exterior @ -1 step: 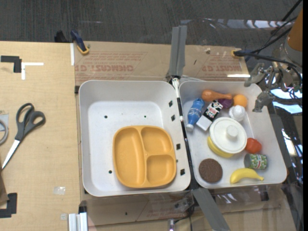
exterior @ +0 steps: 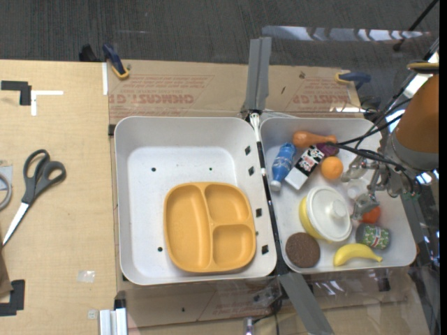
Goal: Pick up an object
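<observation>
Gripper point(exterior: 364, 187) hangs low over the right bin's point(exterior: 405, 260) far side, its metal parts blurred among cables, so whether it is open or closed I cannot tell, and nothing can be made out in its grasp.

Well to its left, in the other bin point(exterior: 140, 152), lies the big yellow divided plate point(exterior: 209, 227), far from reach. Just beside the gripper on the left sits the white lidded pot point(exterior: 328, 213); below that, the brown round cookie point(exterior: 302, 250) and, nearly under the gripper, the banana point(exterior: 357, 255). Up and left of it lie the blue bottle point(exterior: 282, 162), the black-and-white carton point(exterior: 305, 166) and the orange fruit point(exterior: 332, 167). Closest are the green can point(exterior: 374, 236) and a small red-orange piece point(exterior: 371, 214), apparently touching or right at the tool.

Crowding is the risk: a descent here could land on the pot's rim or wedge between neighbours, nudging them aside and coming up with nothing. The small red-orange piece could also slip away or roll against the bin wall.
</observation>
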Controlling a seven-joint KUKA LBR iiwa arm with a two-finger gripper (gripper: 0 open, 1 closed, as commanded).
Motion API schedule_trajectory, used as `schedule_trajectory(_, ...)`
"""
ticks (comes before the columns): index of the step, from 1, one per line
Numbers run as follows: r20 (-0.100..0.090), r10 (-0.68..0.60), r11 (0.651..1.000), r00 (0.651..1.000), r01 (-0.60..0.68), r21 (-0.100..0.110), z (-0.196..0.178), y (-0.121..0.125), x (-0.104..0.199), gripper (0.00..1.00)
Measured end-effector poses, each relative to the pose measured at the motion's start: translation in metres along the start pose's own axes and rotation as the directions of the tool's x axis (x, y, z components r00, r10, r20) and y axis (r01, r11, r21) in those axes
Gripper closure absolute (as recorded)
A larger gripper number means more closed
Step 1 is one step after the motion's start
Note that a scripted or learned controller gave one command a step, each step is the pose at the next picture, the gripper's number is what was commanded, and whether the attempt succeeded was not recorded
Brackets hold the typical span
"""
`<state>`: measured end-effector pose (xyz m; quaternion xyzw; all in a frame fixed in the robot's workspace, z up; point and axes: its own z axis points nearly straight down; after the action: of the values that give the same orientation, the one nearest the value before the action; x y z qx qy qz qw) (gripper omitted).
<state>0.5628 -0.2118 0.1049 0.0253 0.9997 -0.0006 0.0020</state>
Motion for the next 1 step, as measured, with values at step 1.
schedule_trajectory(1,0.004,0.109,0.994,0.994,-0.109,0.000,0.0100,0.0211,-0.0653,0.00)
